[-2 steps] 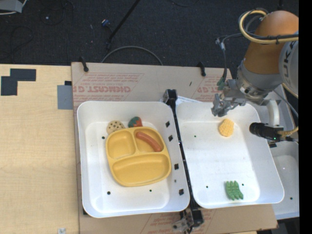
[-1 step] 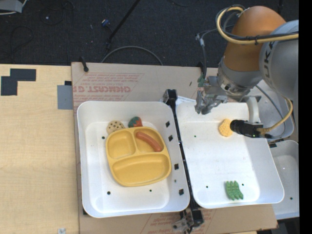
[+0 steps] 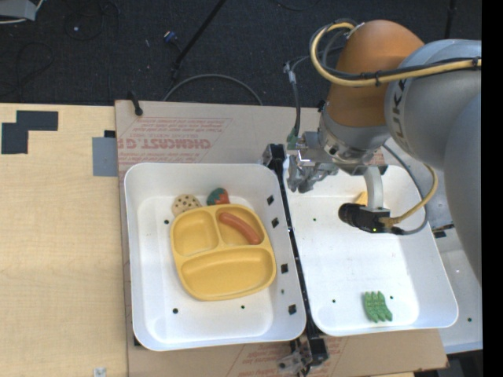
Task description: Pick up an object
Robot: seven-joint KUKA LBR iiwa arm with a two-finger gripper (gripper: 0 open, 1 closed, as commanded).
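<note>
The gripper point(image 3: 302, 173) hovers over the right bin's point(image 3: 330, 273) far left corner, its opening impossible to judge, with nothing seen in its hold. The approach seems under way. The next move calls for crossing to the green toy point(image 3: 377, 306) near that bin's front edge, small, ridged and lying flat.

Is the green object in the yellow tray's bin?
No, the green object lies in the other bin, away from the yellow tray.
</note>
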